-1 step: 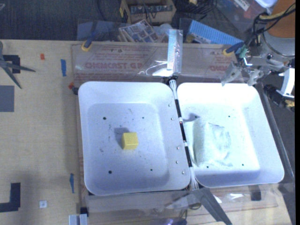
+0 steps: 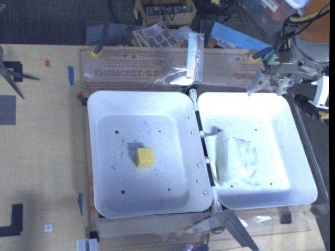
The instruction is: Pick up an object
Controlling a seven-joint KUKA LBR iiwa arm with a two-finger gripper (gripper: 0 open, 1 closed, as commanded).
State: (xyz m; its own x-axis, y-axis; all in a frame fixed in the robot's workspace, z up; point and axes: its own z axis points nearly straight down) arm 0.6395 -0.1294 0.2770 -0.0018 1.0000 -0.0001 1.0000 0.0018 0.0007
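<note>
— Begin at the left. What lies there?

— The wooden bench (image 2: pixel 42 140), with a short strip of blue tape (image 2: pixel 70 75) stuck near its far edge. Next comes the left bin (image 2: pixel 99 103), white and shallow, its floor speckled with small dark marks.

— And the thing you are to pick up?

— A yellow block (image 2: pixel 145 157). It rests on the floor of the left bin, near the middle and a little toward the left. It sits flat, with a faint grey shadow just behind it. It touches no wall of the bin.

— What is behind the bins?

— A clear plastic sheet (image 2: pixel 136 69) with reddish lettering lies flat along their far side.

— Go on to the right.

— The right bin (image 2: pixel 301 163) stands against the left one, their rims meeting down the middle. On its floor, toward the left wall, lies a pale crinkled patch (image 2: pixel 238 158), greenish-white. I cannot tell what it is made of.

— Where is your pincer?

— My pincer (image 2: pixel 271 82) hangs at the far right corner of the right bin, over its back rim. Cables and grey fittings crowd the wrist, and my orange band (image 2: pixel 316 20) shows above it at the upper right.

— Is it wide or narrow?

— I cannot tell; the parts there blur into one another. The yellow block lies well apart from it, in the other bin.
</note>
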